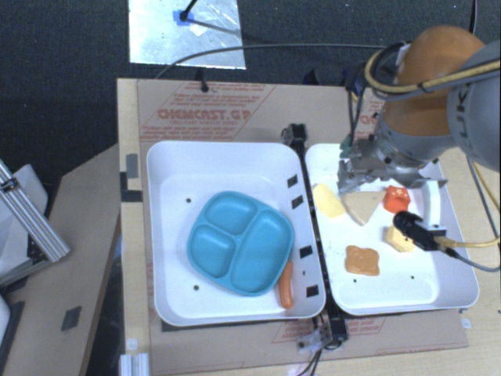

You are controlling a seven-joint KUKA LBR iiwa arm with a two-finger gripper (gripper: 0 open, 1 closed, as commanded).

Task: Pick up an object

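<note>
Pale wedge (362, 207) lies just below the pincer (354, 180).
Its long axis slants down-left toward the yellow piece (329, 200); whether the pincer is spread, I cannot tell.

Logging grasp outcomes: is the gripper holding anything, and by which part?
Cannot tell. The gripper is low in the right bin over the pale food pieces, its tips hidden.

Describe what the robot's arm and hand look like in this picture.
The arm is grey with a rounded orange band above the wrist. Yellow and black cables loop around that band. Its hand is dark grey metal, blocky and mechanical, low over the right bin. No markings are legible.
</note>
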